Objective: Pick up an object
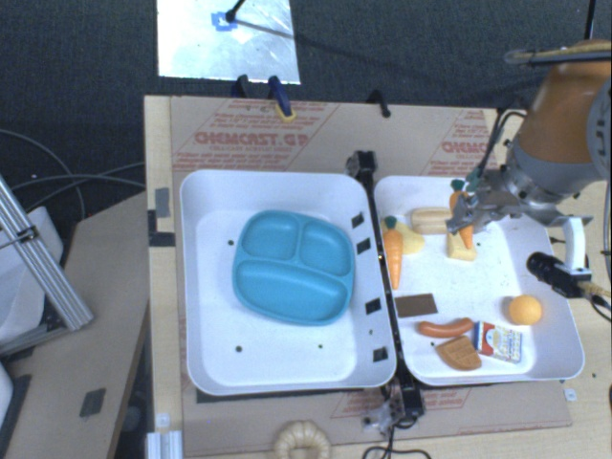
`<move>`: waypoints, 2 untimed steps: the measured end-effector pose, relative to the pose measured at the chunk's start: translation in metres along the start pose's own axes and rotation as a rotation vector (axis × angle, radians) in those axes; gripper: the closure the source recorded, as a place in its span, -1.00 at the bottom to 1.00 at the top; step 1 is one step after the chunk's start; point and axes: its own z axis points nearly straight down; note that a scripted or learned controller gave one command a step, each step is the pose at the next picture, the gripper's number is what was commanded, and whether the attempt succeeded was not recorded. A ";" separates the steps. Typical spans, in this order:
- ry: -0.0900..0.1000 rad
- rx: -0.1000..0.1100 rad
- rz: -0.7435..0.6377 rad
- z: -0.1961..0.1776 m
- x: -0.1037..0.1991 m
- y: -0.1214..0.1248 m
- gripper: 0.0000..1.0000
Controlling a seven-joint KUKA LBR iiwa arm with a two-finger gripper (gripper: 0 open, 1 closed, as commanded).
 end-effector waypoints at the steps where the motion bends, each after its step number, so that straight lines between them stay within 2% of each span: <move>1: 0.000 0.000 0.000 -0.005 0.052 0.024 1.00; 2: 0.000 0.001 0.001 -0.006 0.096 0.032 1.00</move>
